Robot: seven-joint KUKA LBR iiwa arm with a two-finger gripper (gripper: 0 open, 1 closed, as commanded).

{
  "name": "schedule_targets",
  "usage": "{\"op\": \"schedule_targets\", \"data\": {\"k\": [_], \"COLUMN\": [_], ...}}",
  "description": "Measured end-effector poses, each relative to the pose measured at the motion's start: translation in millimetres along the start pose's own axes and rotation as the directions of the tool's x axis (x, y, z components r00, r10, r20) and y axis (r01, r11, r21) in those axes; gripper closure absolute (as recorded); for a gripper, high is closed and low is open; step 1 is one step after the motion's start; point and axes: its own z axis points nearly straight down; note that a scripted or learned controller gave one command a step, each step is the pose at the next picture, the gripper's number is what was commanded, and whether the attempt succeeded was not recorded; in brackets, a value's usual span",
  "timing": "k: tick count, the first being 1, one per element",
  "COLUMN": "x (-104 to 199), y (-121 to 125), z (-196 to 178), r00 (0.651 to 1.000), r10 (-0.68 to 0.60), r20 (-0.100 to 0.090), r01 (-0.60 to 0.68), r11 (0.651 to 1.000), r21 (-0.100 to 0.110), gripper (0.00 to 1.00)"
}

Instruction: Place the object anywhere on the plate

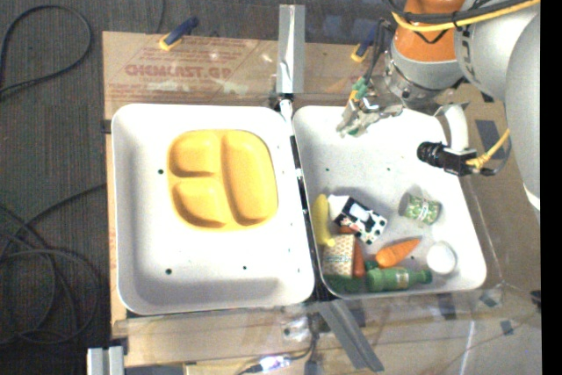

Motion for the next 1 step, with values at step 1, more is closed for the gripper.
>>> {"op": "schedule_targets", "data": {"k": [1], "x": [94.8], "y": [6.6], "z": [9.1], "r00": [0.987], "r10": [-0.164], "r20": [-0.003], "r01": [0.164], "r11": [0.987], "r21": [0.000], "gripper": [1.00]}}
